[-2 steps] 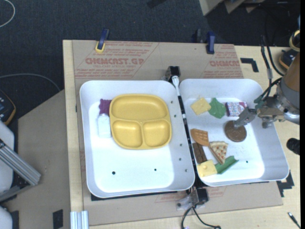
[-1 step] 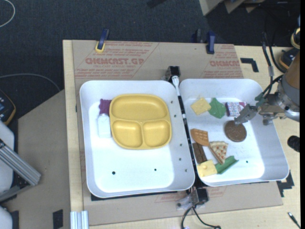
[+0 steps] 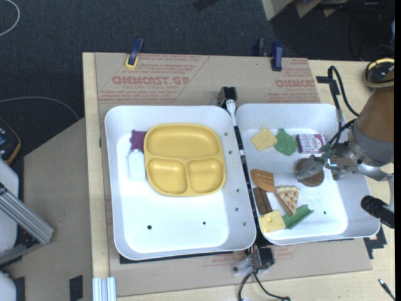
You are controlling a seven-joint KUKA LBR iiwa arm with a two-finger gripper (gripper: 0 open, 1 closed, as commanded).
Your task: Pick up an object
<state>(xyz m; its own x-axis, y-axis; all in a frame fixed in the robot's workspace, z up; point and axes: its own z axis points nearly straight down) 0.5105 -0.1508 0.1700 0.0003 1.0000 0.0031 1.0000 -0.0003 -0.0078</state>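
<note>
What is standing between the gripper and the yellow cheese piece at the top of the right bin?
The gripper hovers in the right bin. Between it and the yellow cheese piece lies a green leaf-shaped toy, beside the cheese and toward the gripper. A purple packet lies just above the gripper, off that line.

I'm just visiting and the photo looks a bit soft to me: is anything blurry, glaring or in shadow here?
In the camera view, the light is even and soft; the white bins are bright, almost washed out, with faint shadows along their rims. The yellow tray looks fairly sharp, while the gripper and the small items beneath it are smeary and hard to make out.
</note>
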